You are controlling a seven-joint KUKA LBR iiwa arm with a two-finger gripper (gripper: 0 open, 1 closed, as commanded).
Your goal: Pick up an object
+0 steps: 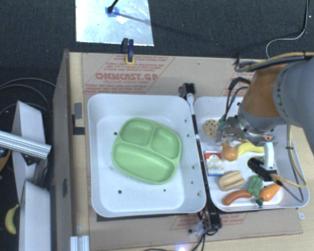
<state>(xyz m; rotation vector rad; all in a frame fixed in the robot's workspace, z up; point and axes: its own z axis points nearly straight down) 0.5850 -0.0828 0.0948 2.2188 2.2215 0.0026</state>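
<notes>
**One arm, two bins and eight toy foods**

There are two white bins side by side. The left bin [105, 192] holds one green plate [146, 150], and the plate has three parts.

The right bin [212, 107] holds eight small things, all packed close together:
- one round cookie [211, 126] with dark dots
- one yellow banana [250, 149]
- one round orange-brown toy [229, 152], maybe an onion
- one little box [214, 164] with a red and blue label, with writing too small to read
- one bread roll [230, 180]
- one red sausage [235, 196]
- one orange carrot [270, 192]
- one green veggie [254, 185]

One grey and orange arm [282, 95] comes in from the right. Its gripper [226, 132] is low over the right bin. It is just beside the cookie and just above the orange-brown toy. I cannot tell if the gripper is open or closed, or if it has hold of anything.

The bins sit on a brown board [146, 69]. Red letters on the board look like "CHEMCAST GP". One blue and yellow clip [127, 49] sits at the board's far edge. The floor [31, 30] around it is dark. One shiny silver sheet [115, 14] lies on the floor past the board. On the left are black cables [10, 95], white boxes [29, 124] and one metal bar [21, 143].
</notes>
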